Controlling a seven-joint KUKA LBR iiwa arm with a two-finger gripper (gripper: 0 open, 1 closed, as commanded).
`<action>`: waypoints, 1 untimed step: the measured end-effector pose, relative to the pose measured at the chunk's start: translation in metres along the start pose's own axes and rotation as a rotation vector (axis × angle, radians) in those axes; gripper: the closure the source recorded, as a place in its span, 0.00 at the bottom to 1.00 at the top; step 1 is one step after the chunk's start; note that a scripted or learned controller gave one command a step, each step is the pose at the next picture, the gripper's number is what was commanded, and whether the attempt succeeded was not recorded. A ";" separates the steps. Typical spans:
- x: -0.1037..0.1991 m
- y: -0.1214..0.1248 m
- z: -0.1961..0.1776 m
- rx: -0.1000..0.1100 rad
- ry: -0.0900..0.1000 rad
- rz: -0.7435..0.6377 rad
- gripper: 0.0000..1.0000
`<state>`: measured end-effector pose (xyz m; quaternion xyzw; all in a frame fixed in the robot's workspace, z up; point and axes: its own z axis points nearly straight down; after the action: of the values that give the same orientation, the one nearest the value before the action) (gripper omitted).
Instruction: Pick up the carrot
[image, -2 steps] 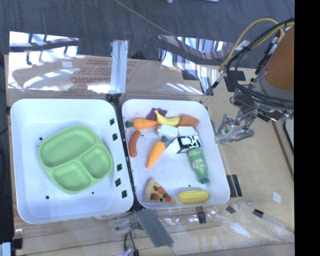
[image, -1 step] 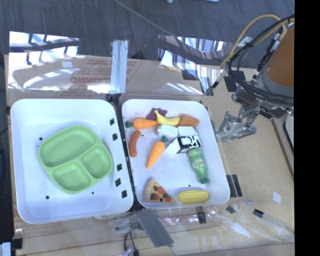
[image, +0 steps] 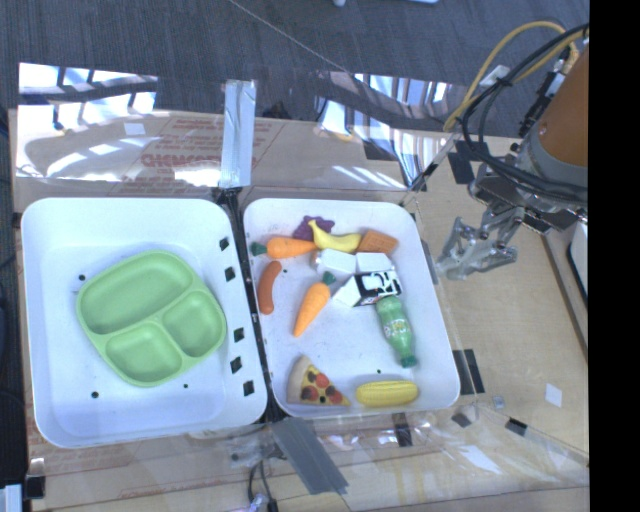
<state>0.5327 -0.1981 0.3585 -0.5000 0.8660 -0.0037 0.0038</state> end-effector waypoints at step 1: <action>0.030 0.030 0.070 -0.015 0.000 -0.325 1.00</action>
<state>0.4927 -0.2090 0.2879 -0.6337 0.7736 0.0022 -0.0008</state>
